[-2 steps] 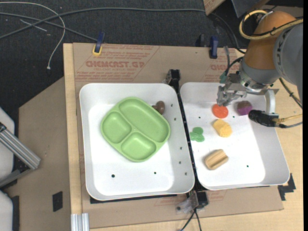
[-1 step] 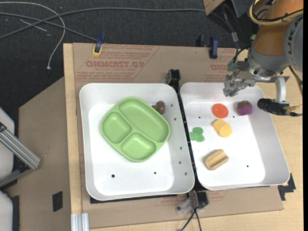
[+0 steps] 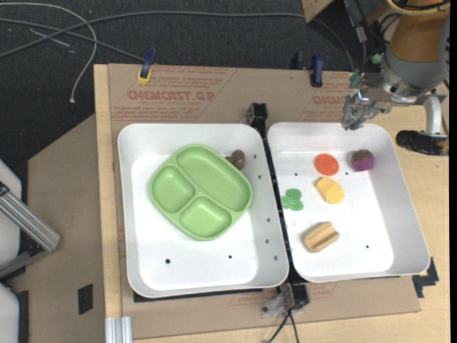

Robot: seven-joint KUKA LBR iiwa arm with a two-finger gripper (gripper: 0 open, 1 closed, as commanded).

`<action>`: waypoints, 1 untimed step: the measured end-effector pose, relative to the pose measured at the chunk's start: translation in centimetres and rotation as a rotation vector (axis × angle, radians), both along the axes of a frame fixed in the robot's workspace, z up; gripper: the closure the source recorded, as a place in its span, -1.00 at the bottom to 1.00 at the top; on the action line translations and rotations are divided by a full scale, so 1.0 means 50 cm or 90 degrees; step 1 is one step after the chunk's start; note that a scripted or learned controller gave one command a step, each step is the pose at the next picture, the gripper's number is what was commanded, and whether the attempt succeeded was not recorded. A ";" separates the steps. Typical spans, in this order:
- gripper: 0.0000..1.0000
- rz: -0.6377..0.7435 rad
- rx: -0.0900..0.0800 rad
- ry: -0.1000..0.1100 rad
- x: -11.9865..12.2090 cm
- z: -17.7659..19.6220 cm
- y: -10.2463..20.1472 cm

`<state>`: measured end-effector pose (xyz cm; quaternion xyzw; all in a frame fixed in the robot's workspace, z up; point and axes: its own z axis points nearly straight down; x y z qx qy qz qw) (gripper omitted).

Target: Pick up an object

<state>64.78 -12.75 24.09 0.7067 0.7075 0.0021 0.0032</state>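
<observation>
The right bin [image 3: 400,256] holds several small objects: an orange disc [image 3: 327,164], a purple piece [image 3: 363,161], a yellow piece [image 3: 330,190], a green piece [image 3: 292,200] and a tan bread-like roll [image 3: 320,236]. My gripper [image 3: 352,121] hangs above the far rim of the right bin, just up and left of the purple piece, with nothing seen between its fingers. In the left bin [image 3: 143,263] a green divided plate [image 3: 201,191] lies tilted, with a small brown object [image 3: 236,159] at its far right edge.
Both bins rest on a cardboard sheet [image 3: 186,95] held by blue clamps [image 3: 148,63] at the back edge. A black bracket [image 3: 257,113] sits between the bins at the far side. Cables [image 3: 64,34] trail over the dark floor at top left.
</observation>
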 end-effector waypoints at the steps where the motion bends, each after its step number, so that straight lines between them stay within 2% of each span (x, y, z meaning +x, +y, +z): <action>1: 1.00 0.003 0.003 0.006 -0.033 -0.022 0.109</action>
